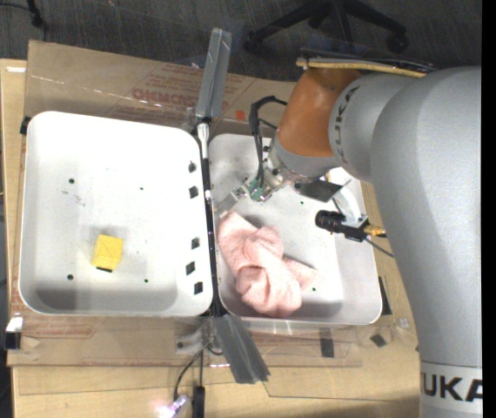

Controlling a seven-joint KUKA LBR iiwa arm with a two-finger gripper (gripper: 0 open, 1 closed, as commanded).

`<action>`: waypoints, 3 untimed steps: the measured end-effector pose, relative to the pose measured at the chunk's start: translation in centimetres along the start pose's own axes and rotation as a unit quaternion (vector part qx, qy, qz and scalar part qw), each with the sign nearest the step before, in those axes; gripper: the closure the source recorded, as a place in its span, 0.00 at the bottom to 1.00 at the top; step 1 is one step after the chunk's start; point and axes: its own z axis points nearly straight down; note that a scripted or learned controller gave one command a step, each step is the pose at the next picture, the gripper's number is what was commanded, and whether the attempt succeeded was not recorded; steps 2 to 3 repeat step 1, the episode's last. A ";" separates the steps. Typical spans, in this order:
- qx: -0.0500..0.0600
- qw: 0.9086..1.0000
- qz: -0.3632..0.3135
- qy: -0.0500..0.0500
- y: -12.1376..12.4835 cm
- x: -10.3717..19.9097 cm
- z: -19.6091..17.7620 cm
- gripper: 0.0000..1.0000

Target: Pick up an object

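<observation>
Camera view: two white bins side by side on the bench. Left bin (48,146) has one yellow block (107,252) at abt 7 o'clock of its floor, lying flat, well apart from the walls. Right bin (357,299) has a pink cloth (261,268), bunched up, at abt 7 o'clock of that bin, touching or nearly touching the divider-side wall.

Arm (422,198) comes in from 3 o'clock and covers much of the right bin's right side. Orange band (304,120) sits over the bin's 12 o'clock area. Gripper (258,188) is low near the bin's 11 o'clock corner, just up from the cloth's top edge, apart from it as far as I can tell. Tip is small and dark against the wrist, so can't tell whether it is spread or clenched. Nothing visibly held.

Progress, my read: pick not done. Cloth and block both lie in their bins, neither lifted. Gripper is nearest the cloth, so that's prob the target, but it's off toward 12 o'clock of the cloth's bulk. Left to do: get over an obj, close on it, lift. Early/approach stage.
</observation>
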 end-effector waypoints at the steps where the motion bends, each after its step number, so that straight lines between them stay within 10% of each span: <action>1: 0.000 1.000 -0.002 0.002 0.1 0.2 -0.9 1.00; 3: 0.000 1.000 -0.002 0.002 0.1 0.2 -0.9 1.00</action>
